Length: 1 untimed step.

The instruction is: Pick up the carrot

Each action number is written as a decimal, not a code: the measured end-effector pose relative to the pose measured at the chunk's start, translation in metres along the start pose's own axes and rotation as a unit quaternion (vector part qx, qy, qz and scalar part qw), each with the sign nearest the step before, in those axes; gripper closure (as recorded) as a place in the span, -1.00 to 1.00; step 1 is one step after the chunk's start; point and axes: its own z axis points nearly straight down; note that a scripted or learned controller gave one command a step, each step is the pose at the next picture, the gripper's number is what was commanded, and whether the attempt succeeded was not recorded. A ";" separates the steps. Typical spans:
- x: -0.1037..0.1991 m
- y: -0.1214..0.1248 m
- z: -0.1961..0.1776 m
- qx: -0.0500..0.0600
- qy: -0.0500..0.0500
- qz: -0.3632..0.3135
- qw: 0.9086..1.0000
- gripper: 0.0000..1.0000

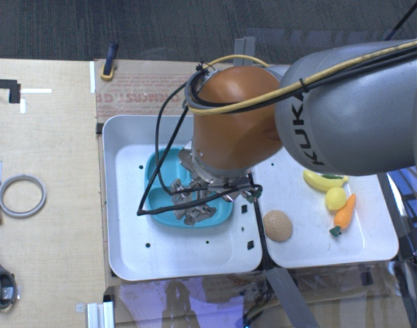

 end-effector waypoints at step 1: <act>0.016 -0.049 0.107 0.002 -0.003 -0.096 0.995 1.00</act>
